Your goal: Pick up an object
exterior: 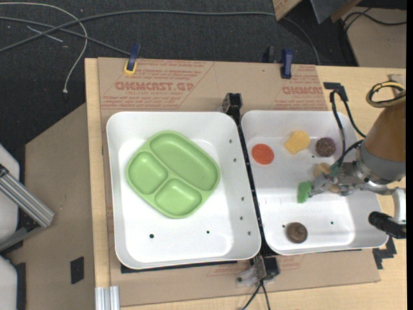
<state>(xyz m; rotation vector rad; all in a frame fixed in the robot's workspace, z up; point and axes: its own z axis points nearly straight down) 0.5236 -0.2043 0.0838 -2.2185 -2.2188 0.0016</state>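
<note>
The right bin (361, 234) holds several small objects. An orange disc (262, 154) lies at its far left, with a yellow piece (297, 142) and a dark brown round piece (325, 147) to its right. A small green block (303, 192) sits near the bin's middle. A brown round cookie-like piece (296, 232) lies near the front wall. My gripper (321, 185) is low over the bin, its tip right beside the green block and touching or nearly touching its right side. A tan piece (321, 169) lies just behind the gripper. The arm's orange band (390, 134) rises at the right.
The left bin (122, 192) holds a green divided plate (172, 172). A black divider bracket (232, 102) sits between the bins at the back. Black cables (342, 118) run along the right bin's back right corner. Blue clamps (286, 63) hold the cardboard base.
</note>
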